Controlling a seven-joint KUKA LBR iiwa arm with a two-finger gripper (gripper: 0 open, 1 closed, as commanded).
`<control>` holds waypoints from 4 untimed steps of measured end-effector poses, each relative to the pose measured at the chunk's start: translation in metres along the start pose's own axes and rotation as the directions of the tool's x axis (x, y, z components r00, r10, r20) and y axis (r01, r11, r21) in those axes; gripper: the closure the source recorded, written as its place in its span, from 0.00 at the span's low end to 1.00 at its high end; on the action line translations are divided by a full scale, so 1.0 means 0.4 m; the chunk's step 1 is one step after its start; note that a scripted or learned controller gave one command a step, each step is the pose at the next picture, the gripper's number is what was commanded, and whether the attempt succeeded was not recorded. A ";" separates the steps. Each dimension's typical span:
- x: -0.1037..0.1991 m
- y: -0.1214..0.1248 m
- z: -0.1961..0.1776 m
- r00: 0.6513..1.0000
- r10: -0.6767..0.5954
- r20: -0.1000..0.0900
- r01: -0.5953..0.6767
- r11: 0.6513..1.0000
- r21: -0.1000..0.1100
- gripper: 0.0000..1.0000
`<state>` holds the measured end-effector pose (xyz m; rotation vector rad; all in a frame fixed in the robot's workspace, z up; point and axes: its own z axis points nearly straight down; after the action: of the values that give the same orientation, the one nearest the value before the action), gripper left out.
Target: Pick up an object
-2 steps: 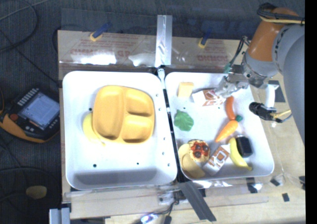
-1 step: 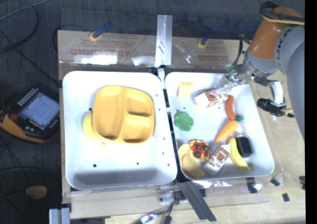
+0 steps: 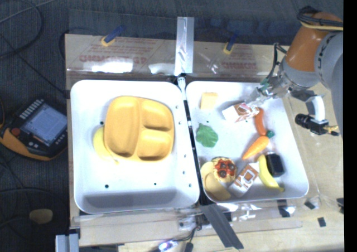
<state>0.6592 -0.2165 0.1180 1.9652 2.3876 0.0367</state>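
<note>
Hand (image 3: pixel 266 90) hovers at right bin (image 3: pixel 295 150) rim, 1 o'clock corner, just beside white carton (image 3: pixel 241 112); grip state cannot be told. Orange tray (image 3: pixel 138 127) fills left bin (image 3: pixel 83 189).

Both bins, the left bin (image 3: pixel 83 189) and the right bin (image 3: pixel 290 128), are plain white. At centre left of the frame, a yellow-orange compartment tray (image 3: pixel 138 128) overlies a paler yellow item (image 3: pixel 101 144). In the right bin: a pale cream block (image 3: pixel 209 101) at upper left, a green leafy piece (image 3: pixel 207 135) below it, a white carton with red-brown print (image 3: pixel 240 112), two orange carrots (image 3: pixel 256 147) with green tips, a yellow banana (image 3: pixel 266 174), a black item (image 3: pixel 274 164), and a tan disc topped with red and dark spots (image 3: pixel 222 168). The arm (image 3: pixel 312 44) at upper right is grey with an orange band. The floor (image 3: pixel 33 33) is dark grey-blue.
</note>
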 end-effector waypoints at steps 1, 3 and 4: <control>0.019 -0.027 0.002 0.994 -0.113 0.001 0.113 0.994 0.001 0.00; 0.002 -0.056 0.007 0.949 -0.315 -0.004 0.315 0.949 -0.005 0.00; 0.007 -0.034 0.007 0.883 -0.468 0.007 0.468 0.884 0.010 0.00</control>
<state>0.6454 -0.2162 0.1145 1.3287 2.7854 -0.0019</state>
